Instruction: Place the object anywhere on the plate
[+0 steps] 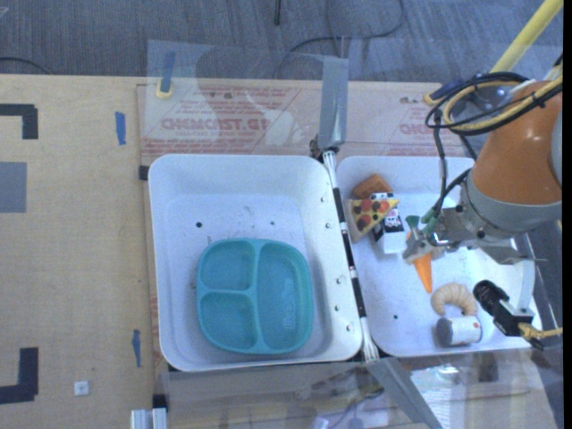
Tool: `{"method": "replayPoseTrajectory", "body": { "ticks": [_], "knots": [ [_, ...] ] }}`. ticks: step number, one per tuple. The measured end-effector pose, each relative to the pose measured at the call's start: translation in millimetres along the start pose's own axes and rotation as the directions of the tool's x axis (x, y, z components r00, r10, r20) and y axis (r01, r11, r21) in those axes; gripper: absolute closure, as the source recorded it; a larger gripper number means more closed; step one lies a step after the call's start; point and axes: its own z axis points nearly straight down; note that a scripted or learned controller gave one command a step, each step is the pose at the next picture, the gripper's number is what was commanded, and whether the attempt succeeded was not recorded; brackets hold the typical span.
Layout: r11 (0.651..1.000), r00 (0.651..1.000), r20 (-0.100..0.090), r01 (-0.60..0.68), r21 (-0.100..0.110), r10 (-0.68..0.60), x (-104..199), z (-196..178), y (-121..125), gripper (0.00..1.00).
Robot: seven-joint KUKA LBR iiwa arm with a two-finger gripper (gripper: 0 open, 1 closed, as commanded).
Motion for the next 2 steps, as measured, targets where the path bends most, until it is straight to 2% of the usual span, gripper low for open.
{"method": "replayPoseTrajectory", "body": {
  "ticks": [1,2],
  "knots": [
    [0.954,0.954,0.000,-0.300,0.006,0.300,81.3,28.4,12.3,1.00],
    [0.996,0.996,0.001,-0.093,0.002,0.093,138.6,28.0,49.8,1.00]
  ]
}}
